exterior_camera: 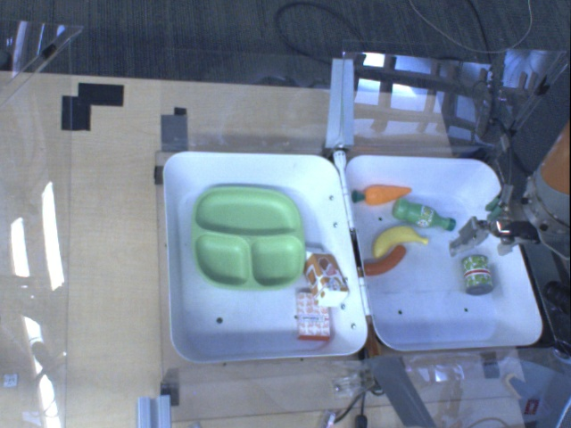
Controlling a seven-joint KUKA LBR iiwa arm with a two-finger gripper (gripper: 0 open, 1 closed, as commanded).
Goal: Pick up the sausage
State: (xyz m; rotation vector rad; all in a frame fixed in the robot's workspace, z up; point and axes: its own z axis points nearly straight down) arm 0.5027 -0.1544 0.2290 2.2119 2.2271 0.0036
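- The left shallow white plastic bin [178, 266] holds a pale green moulded tray with three compartments [248, 236]. At about four o'clock from that tray lie a small orange-and-white patterned carton [325, 275] and a flat red-and-white packet [313, 316], the carton overlapping the packet's top.
- The right shallow white plastic bin [446, 324] holds the task's thing: the short reddish-brown toy sausage [384, 260], lying flat near the bin's left wall, at about nine o'clock from the bin's centre.
- The curved yellow toy banana [399, 238] lies just beside the sausage at its one o'clock, close enough that I cannot tell whether they touch.
- Above these, toward twelve o'clock, are an orange toy carrot with a green top [384, 194] and a green plastic bottle with a white label [423, 214], both lying down.
- A small green-labelled tin can [479, 274] stands upright at the bin's three o'clock side.
- The grey two-finger gripper [484, 232] hovers just above the can at its twelve o'clock, its fingers spread apart with nothing between them.
- Judgement: the step in hand is the approach, with the grasp not yet begun. The next move calls for travel toward nine o'clock, past the can, then a descent with the fingers straddling the sausage's narrow width, clear of the banana.
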